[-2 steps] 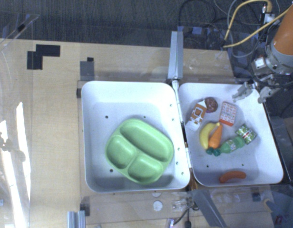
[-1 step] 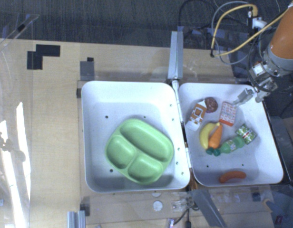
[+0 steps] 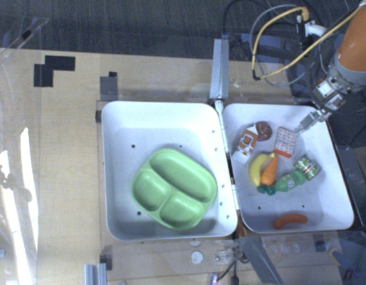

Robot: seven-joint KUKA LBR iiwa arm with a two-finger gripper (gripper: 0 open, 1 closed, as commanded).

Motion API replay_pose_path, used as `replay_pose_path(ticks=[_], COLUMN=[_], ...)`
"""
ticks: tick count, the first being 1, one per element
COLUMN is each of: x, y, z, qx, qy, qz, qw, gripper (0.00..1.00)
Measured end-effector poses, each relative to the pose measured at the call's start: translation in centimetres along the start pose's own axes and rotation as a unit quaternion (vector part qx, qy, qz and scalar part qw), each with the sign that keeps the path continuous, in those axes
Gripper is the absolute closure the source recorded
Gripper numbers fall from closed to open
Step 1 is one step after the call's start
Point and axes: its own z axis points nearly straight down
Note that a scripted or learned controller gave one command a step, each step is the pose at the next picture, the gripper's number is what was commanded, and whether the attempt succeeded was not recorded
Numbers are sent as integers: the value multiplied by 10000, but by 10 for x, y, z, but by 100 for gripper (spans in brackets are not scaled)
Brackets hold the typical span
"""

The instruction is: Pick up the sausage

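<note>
Sausage (image 3: 290, 221) lies untouched at the right bin's (image 3: 337, 177) near edge; gripper (image 3: 306, 122), well apart at the far side, jaw state impossible to tell

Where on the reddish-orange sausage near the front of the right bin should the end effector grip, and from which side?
Probably the middle of the reddish-orange sausage, coming from straight above with the fingers closing across its narrow width. It lies flat, its long axis running left-right, apart from the other items. The right white bin's front wall is close, so a sideways approach looks cramped.
</note>
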Motion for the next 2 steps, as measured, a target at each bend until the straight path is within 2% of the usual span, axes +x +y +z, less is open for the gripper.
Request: replay_pose_path(ticks=[1,2], x=[-6,-33], y=[-2,-14], z=[94,97], qx=[-24,-44], qy=[-12,-21], qz=[-728,-2077], qw=[9973,9782], gripper=[0,0])
